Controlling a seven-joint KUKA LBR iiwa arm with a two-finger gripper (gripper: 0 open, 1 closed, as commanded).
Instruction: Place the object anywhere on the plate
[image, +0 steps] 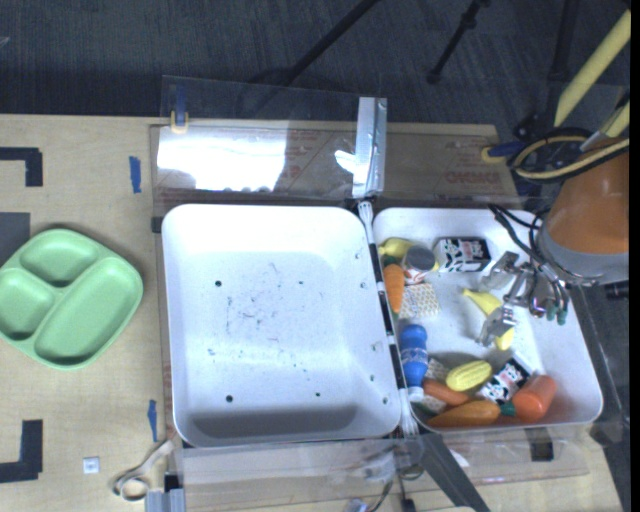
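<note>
The green divided plate lies on the wooden bench at the far left, outside both bins. My gripper hangs low over the right part of the right bin, close to a small yellow banana and just above a small yellow piece. Whether anything is in its grasp cannot be made out. The grey wrist with its orange band reaches in from the right edge.
The right bin holds several toys: a cow-patterned box, an orange carrot, a blue bottle, a yellow lemon and a red-orange piece. The left bin lies between it and the plate. A clear panel stands behind.
</note>
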